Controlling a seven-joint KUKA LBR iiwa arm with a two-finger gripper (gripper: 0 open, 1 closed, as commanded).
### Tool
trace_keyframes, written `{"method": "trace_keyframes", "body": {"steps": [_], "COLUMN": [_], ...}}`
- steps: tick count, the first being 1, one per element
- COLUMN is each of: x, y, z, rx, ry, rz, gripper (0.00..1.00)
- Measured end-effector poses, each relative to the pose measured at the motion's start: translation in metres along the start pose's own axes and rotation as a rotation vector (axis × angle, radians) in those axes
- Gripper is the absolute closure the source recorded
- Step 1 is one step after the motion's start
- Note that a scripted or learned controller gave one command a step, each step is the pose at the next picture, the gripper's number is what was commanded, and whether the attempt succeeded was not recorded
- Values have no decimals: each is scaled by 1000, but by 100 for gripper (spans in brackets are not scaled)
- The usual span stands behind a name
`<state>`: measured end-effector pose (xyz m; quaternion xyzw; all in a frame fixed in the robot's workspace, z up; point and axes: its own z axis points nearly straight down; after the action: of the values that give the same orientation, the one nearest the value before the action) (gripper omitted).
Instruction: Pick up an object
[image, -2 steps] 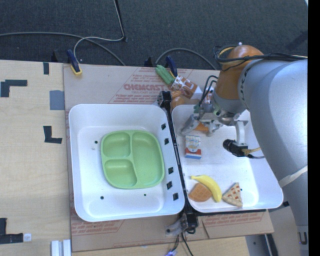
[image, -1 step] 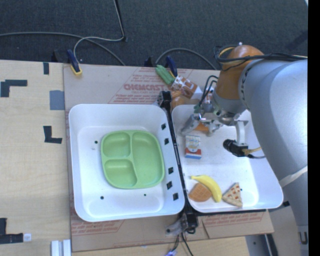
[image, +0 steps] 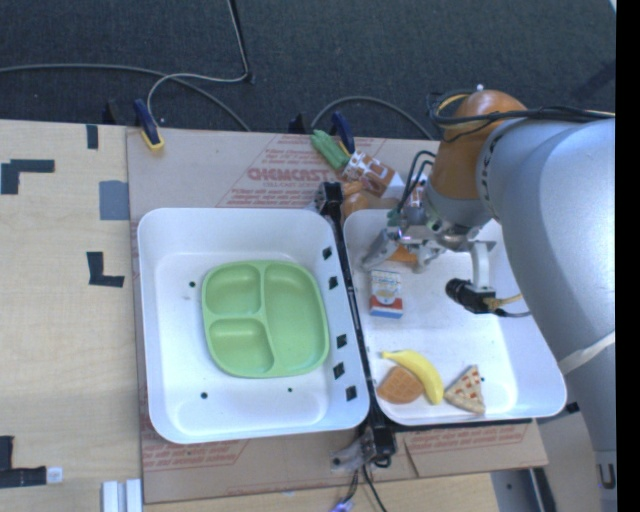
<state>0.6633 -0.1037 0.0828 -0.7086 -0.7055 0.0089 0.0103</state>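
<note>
Grey arm (image: 560, 200) over right bin (image: 520, 370)

Dark carpet floor (image: 300, 50) with trailing cables (image: 200, 75) lies beyond a pale wooden bench (image: 60, 330) under even light

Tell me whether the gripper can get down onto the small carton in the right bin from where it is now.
Probably yes. The gripper hangs in the right bin just above the small carton, with bare floor around the carton. The banana lies well clear, nearer the front.
</note>
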Motion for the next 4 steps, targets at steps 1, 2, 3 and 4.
{"method": "trace_keyframes", "body": {"steps": [1,2,3,4], "x": [-2,-4,-4,-4], "y": [0,0,0,0], "z": [0,0,0,0], "rx": [1,1,1,0], "ry": [3,5,4,3], "rz": [-2,-3,-2,-1], "gripper": [0,0,0,0]}}
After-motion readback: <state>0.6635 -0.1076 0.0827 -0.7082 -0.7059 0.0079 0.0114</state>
